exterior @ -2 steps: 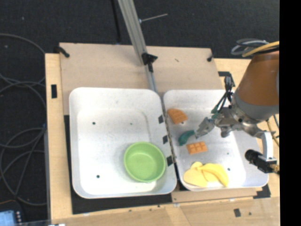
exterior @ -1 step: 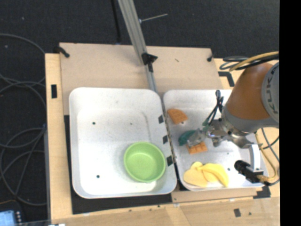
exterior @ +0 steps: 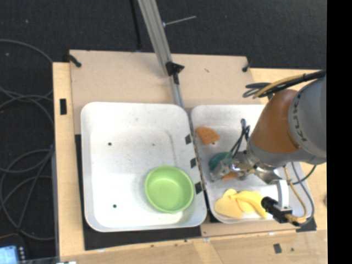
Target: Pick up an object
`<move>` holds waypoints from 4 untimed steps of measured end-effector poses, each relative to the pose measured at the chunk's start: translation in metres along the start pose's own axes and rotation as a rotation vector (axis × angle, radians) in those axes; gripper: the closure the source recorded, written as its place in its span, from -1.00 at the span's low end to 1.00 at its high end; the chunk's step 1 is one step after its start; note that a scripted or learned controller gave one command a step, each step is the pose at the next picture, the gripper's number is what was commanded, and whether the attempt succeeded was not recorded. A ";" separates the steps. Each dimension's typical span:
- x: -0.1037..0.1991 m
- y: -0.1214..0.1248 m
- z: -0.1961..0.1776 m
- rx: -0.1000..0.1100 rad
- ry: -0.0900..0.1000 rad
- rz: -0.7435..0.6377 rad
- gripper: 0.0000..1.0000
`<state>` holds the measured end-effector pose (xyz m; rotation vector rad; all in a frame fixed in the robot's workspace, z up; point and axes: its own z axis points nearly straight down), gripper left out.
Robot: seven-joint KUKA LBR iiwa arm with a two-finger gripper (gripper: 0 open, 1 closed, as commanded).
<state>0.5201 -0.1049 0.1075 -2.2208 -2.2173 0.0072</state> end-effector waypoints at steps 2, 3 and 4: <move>0.004 0.004 -0.058 -0.012 0.000 -0.005 1.00; 0.002 0.015 -0.116 -0.013 0.000 -0.005 1.00; 0.000 0.015 -0.180 -0.015 -0.001 -0.006 1.00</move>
